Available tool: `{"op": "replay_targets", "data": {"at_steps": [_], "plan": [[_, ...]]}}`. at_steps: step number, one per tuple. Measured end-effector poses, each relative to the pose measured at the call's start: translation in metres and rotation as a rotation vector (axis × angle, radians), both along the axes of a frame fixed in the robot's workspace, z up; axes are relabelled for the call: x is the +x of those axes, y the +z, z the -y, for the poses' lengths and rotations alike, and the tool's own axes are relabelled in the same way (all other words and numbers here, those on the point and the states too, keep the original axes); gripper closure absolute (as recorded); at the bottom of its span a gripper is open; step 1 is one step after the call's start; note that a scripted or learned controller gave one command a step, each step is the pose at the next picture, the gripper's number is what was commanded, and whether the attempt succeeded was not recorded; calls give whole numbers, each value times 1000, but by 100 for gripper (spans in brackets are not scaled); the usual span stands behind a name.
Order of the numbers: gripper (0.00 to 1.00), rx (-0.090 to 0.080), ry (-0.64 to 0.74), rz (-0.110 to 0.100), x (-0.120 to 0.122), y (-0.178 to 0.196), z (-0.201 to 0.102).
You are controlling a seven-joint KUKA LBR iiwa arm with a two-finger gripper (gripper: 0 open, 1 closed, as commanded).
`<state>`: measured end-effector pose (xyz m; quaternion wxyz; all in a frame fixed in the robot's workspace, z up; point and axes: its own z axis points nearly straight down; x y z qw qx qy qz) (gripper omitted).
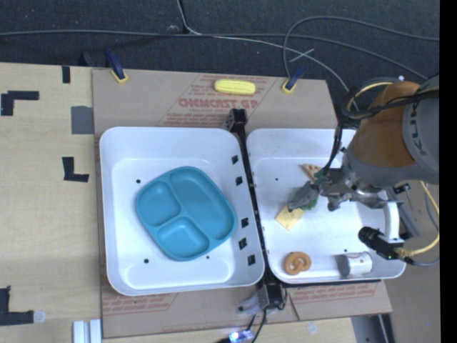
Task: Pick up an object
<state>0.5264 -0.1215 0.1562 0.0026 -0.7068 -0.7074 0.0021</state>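
Grey arm [396, 138] with orange band, reaching in over the right bin [285, 145]; gripper [308, 199] lowered near that bin's middle.

Divided plate [186, 213] in left bin [114, 191]; pretzel [297, 263] in right bin [285, 148].

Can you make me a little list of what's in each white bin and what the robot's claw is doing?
left bin: blue divided plate
right bin: yellow wedge, pretzel, grey cylinder, small tan piece
claw: low in the right bin, just above the yellow wedge
held: nothing seen
behind the bins: yellow corn cob on the cardboard
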Motion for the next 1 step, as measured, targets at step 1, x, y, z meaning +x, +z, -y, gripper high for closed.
{"op": "replay_targets", "data": {"at_steps": [1], "plan": [[0, 0, 0, -1, 5, -56, 7]]}}
